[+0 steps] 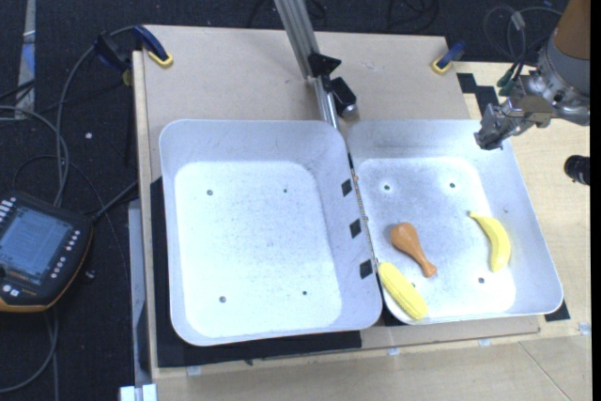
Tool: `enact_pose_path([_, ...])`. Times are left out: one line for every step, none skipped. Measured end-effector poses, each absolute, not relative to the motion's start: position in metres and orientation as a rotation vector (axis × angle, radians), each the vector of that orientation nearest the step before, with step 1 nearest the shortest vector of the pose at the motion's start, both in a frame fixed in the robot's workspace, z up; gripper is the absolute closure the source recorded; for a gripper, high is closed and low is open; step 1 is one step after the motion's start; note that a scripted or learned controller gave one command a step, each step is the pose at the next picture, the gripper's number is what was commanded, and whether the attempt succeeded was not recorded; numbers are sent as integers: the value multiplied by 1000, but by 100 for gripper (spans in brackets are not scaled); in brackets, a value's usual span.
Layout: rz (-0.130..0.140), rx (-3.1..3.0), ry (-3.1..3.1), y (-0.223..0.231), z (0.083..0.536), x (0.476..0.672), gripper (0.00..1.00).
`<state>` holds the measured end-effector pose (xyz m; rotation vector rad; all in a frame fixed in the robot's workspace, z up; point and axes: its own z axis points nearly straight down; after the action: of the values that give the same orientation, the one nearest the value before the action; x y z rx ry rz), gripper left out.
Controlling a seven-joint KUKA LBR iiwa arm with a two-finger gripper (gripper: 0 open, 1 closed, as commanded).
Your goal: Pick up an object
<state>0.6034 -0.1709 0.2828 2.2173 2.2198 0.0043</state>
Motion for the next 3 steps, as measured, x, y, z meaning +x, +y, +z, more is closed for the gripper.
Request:
enact_pose_path([2, 2217, 2226, -117, 284, 601, 100])
enact_pose_path([1, 2218, 2226, -72, 282, 600, 100])
enact_pose_path([-1, 2218, 2227, -25, 264, 594, 100])
